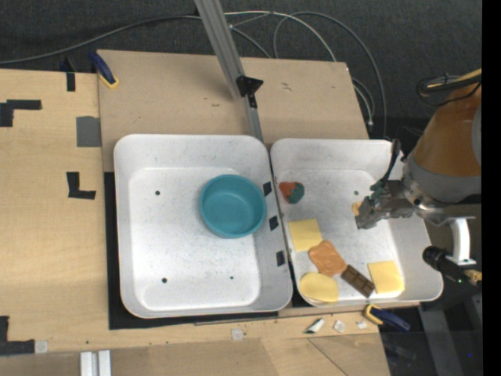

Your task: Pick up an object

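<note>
My gripper (pixel 369 215) hangs low over the right part of the right bin (pixel 337 153), coming in from the right on the grey arm with its orange band (pixel 450 139). A small yellow bit (pixel 356 207) shows right at its left side; whether it is held is unclear. Below it lie a pale yellow square (pixel 386 278), a brown bar (pixel 358 280), an orange lump (pixel 326 258), a yellow oval (pixel 319 287) and another yellow square (pixel 305 233). A small red and green piece (pixel 292 191) sits near the bin's left wall.
The left bin (pixel 149 233) holds a teal bowl (pixel 232 205). A slanted metal pole (pixel 227 49) rises behind the bins. Cables (pixel 329 30) run across the dark floor at the back. A blue and yellow clamp (pixel 385 316) grips the bench front.
</note>
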You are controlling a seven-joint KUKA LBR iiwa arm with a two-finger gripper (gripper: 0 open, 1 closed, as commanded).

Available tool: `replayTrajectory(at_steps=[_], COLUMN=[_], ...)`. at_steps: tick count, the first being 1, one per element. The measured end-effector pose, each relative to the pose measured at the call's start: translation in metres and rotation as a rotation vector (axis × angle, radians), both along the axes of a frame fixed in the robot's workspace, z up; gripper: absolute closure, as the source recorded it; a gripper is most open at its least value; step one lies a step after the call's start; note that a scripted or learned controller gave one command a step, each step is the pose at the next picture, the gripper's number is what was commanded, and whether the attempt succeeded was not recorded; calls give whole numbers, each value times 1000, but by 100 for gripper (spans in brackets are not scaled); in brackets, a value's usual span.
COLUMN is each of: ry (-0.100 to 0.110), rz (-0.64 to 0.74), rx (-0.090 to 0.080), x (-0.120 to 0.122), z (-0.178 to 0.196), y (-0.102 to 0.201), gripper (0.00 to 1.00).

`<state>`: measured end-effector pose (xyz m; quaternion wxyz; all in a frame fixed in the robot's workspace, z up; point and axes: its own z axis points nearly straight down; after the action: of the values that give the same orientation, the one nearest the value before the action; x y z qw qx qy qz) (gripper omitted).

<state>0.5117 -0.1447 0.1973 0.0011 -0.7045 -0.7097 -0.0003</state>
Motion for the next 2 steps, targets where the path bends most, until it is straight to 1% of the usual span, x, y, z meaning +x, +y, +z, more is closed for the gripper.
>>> replayTrajectory(at_steps=[1,2], ry=[0,0], rz=[1,0], rx=[0,0], x=[5,14], z=[-2,11], y=[62,113], gripper=[100,100])
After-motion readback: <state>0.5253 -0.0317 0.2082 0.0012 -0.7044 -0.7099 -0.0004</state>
